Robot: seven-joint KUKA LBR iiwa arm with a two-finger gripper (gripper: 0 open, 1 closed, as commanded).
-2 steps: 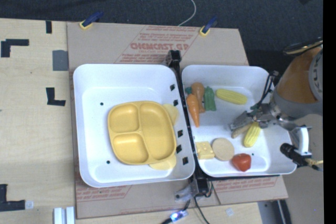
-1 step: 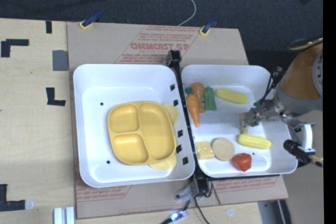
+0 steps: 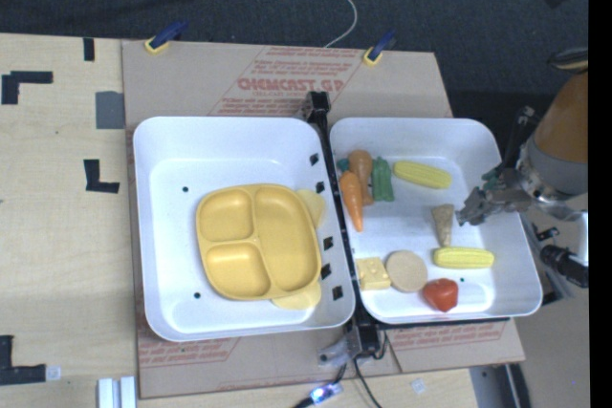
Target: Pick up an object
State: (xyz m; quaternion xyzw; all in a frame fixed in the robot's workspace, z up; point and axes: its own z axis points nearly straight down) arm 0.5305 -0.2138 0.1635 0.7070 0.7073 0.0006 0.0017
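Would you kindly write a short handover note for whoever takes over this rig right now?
Tool: low over the right bin, near its right wall, beside the tan wedge; nothing visibly held.
Right bin: two corn cobs, carrots, green piece, round cracker, tomato.
Left bin: yellow divided plate.
Done: arm has reached the bin.
Left: grasp an object and lift it; the wedge looks nearest.
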